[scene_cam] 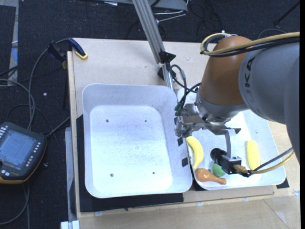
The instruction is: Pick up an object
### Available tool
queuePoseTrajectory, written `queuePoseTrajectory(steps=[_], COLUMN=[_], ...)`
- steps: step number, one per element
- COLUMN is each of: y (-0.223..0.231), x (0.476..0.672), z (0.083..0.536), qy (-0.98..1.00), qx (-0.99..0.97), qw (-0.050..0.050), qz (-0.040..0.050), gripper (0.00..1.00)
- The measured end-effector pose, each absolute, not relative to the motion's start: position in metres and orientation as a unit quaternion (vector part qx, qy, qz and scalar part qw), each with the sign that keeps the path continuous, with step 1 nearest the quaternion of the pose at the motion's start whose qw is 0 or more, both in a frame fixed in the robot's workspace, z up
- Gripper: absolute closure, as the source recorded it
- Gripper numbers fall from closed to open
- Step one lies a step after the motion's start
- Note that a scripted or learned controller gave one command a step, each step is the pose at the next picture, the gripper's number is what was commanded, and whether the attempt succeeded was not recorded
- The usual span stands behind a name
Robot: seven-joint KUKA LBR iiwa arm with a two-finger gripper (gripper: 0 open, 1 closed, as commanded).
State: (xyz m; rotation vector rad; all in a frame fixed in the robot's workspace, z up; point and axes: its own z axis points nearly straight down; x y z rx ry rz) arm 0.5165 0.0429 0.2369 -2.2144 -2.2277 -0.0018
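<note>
Two-finger gripper low at left edge of right shallow white bin, just beside curved yellow plastic banana, probably its target. Claw state: cannot tell.

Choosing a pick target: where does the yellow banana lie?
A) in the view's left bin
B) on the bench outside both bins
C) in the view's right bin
C: the banana lies in the view's right bin, by its left wall, with an orange toy just nearer the camera.
</note>
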Motion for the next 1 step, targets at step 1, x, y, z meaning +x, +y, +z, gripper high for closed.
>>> queuePoseTrajectory(steps=[1], y=[0.0992], x=[0.5147], z=[0.2272], qy=[-0.709], qx=[-0.706], qw=[0.001], qz=[0.0002], gripper=[1.00])
